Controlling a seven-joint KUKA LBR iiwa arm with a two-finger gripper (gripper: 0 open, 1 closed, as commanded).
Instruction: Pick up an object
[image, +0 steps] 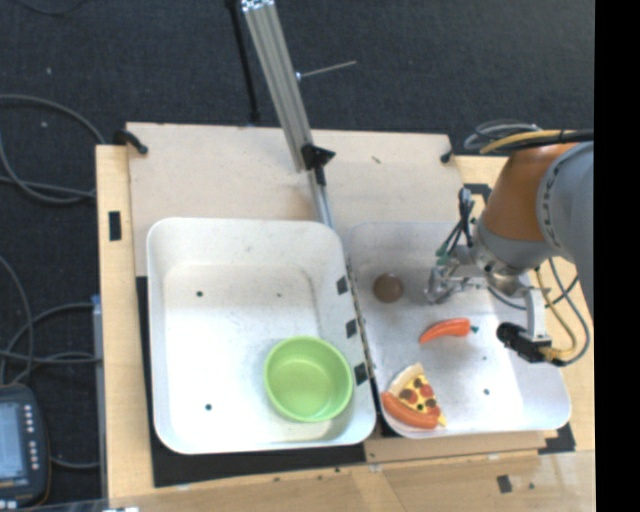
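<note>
Pale wooden bench (220, 165) with two shallow white bins, left (200, 270) and right (520, 395), side by side.

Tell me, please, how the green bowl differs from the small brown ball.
The green bowl is much larger than the brown ball. The bowl is bright green and open-topped; the ball is dull brown and rounded. The bowl sits in the left bin, the ball in the right bin. Both lie untouched, away from the claw.

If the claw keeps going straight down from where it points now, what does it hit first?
Most likely the bare floor of the right bin. The claw sits between the brown ball and the orange chili, seemingly over neither, though depth is unclear.
</note>
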